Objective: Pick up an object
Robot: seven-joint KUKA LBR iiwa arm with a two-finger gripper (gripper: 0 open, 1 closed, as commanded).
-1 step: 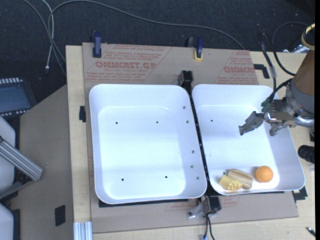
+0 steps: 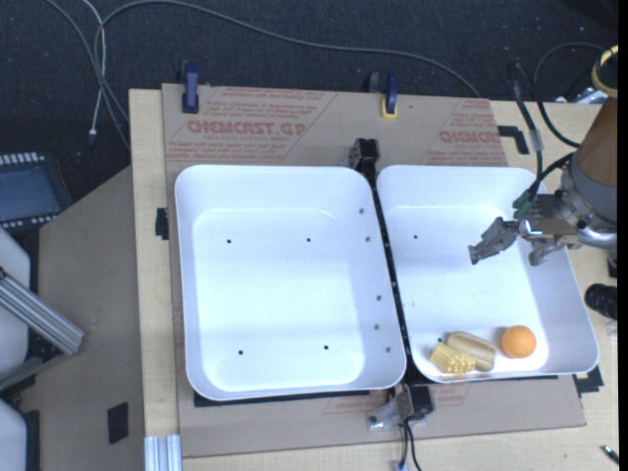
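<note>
Below, orange ball [image 2: 518, 341] well apart from the open, empty jaws [image 2: 510, 245].

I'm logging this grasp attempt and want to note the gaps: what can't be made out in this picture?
- Arm: cut off by the camera view's right edge; just the wrist end shows.
- Gripper over the right bin: whether it is open or shut, too small and dark to tell.
- Yellow item and tan item beside the orange ball: too small and blurred to identify; they touch or overlap.
- Gripper's height above the bin: one slanted view cannot settle it.
</note>
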